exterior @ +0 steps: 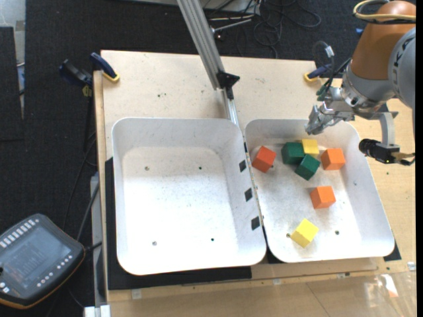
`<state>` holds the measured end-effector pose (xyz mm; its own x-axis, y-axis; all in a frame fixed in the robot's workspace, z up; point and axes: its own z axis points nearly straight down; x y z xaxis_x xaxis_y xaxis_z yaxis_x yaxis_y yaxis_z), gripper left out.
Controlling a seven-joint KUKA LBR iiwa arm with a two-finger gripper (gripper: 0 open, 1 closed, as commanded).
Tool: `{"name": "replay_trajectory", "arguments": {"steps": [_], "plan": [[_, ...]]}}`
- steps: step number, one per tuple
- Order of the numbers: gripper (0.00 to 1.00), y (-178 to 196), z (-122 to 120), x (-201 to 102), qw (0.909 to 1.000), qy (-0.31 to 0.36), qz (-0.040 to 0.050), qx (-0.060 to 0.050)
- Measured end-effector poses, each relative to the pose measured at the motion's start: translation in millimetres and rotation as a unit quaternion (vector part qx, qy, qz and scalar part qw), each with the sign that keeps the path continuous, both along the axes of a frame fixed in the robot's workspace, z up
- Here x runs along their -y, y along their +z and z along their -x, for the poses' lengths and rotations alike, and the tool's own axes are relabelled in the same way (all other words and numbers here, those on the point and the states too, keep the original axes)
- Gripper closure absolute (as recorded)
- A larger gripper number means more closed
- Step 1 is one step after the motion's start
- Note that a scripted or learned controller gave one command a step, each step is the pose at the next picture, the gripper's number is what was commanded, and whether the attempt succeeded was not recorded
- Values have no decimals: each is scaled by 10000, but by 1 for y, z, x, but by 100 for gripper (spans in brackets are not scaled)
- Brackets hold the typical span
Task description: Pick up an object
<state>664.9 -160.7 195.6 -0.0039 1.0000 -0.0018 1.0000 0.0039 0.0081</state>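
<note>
The table [172, 78] bears two white bins: the left bin [178, 190] and the right bin [370, 230]. The arm [383, 45] reaches to the right bin's far edge; whether the gripper [316, 125] is open cannot be told. Just near it cluster two green cubes [299, 160], a yellow cube [310, 146] and an orange cube [333, 158]; other cubes lie apart.

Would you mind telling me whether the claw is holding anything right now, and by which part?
Nothing is held: the claw hangs above the right bin's far edge, with no block between its fingers.
</note>
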Motion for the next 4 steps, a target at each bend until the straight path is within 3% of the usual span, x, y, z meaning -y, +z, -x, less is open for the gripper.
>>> {"name": "replay_trajectory", "arguments": {"steps": [1, 2, 4], "plan": [[100, 43, -2, 0, 10000, -4, 1, -4], [100, 53, -2, 0, 10000, -7, -4, -22], [100, 63, 37, -102, 10000, 20, -20, -48]]}}
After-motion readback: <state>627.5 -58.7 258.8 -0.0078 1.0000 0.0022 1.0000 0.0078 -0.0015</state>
